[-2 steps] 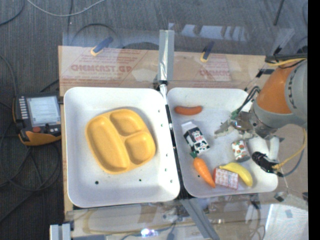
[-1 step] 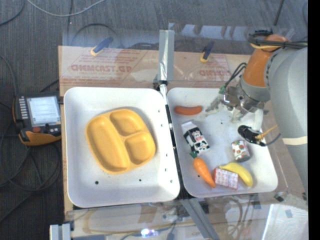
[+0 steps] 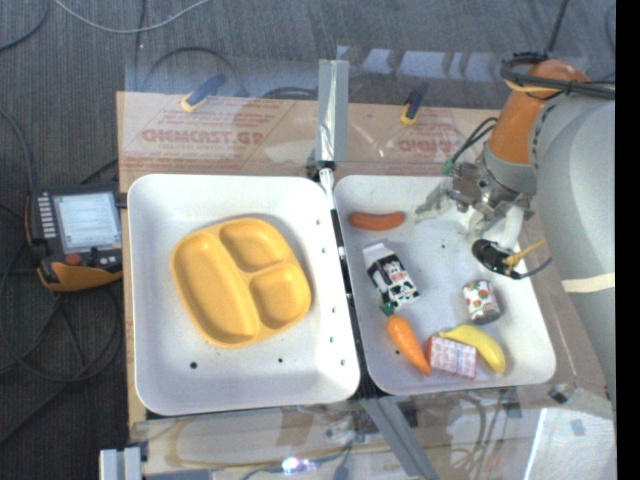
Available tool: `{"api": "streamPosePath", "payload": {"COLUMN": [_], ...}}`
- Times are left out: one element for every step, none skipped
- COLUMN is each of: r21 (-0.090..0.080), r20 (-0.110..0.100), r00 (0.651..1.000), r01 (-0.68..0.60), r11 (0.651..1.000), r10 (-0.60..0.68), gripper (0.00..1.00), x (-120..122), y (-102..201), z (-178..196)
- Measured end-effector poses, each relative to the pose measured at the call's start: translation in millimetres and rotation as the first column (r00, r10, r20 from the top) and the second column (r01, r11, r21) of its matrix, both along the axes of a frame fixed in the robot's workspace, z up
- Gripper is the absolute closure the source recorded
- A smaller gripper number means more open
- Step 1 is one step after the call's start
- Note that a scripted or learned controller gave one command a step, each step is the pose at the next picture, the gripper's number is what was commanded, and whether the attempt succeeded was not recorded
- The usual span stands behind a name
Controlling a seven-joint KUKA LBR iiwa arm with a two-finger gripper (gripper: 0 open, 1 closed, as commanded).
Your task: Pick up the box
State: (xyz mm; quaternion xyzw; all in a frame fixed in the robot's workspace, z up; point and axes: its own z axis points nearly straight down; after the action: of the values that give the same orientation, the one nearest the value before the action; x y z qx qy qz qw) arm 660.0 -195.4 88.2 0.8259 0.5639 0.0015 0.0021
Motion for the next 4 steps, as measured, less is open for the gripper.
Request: {"api": "streamPosePath", "payload": {"r21": [0.001, 0.002, 0.006, 0.005], "r20": [-0.013, -0.014, -0.005, -0.006], "r00": [0.997, 0.994, 0.993, 0.994], "r01": [0.082, 0.108, -0.114, -0.113], "r11": [0.997, 0.994, 0.993, 0.994], "r10": [-0.082, -0.108, 0.114, 0.113], "gripper": [0.0, 0.0, 0.0, 1.0], "x": [-87, -104, -145, -144], "y": [-12, 17, -7, -9], "z": [84, 36, 7, 14]}}
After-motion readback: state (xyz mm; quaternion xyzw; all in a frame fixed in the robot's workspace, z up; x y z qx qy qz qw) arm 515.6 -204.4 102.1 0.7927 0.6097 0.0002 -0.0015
